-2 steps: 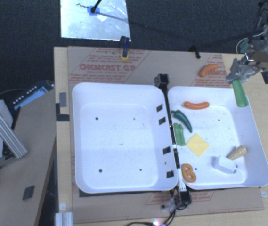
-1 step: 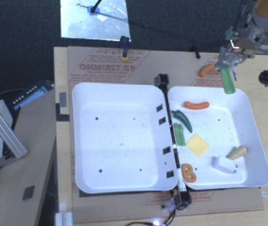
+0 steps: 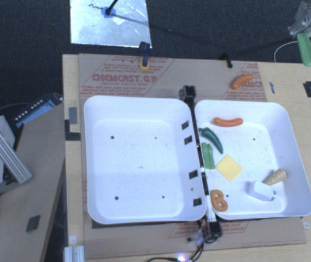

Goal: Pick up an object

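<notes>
at the top right our metal two-finger gripper (image 3: 307,23) hangs high above the bench with its fingers closed on a green cylindrical toy (image 3: 307,48), so we judge the pick done, with only the carry left. well below lies the right white shallow bin (image 3: 294,141), holding an orange sausage (image 3: 228,122), a dark green pepper (image 3: 211,137), a yellow square block (image 3: 229,168) and an orange pretzel (image 3: 218,200). nothing stands in the way.

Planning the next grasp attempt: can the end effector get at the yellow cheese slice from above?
Probably yes. The yellow cheese slice lies flat and uncovered in the right bin, apart from the green pepper and the pretzel, and the end effector hangs beyond the bin.
</notes>
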Tool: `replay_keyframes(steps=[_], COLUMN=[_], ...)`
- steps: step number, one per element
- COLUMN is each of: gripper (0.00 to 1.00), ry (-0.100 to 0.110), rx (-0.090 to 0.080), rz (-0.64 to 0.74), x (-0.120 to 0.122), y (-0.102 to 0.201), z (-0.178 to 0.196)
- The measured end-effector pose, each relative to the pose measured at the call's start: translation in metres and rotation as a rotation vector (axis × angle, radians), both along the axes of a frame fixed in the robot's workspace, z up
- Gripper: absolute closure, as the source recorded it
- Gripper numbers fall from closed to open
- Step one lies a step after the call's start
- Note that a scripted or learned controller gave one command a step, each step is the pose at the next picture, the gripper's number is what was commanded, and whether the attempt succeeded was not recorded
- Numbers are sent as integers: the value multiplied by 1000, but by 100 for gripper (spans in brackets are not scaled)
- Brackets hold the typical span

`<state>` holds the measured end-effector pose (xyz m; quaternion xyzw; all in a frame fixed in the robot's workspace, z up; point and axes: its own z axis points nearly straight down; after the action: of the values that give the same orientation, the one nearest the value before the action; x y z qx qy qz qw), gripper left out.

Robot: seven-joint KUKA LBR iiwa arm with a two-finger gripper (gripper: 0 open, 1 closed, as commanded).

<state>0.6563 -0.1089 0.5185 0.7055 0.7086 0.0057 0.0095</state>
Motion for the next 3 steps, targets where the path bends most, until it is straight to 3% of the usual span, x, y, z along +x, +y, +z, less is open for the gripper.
replay_keyframes(steps=[1,2,3], gripper=[100,100,100], ry=[22,28,23], rx=[7,10,5], rz=[5,10,-7], x=[13,12,-20], y=[46,154,108], z=[-51,-131,-147])
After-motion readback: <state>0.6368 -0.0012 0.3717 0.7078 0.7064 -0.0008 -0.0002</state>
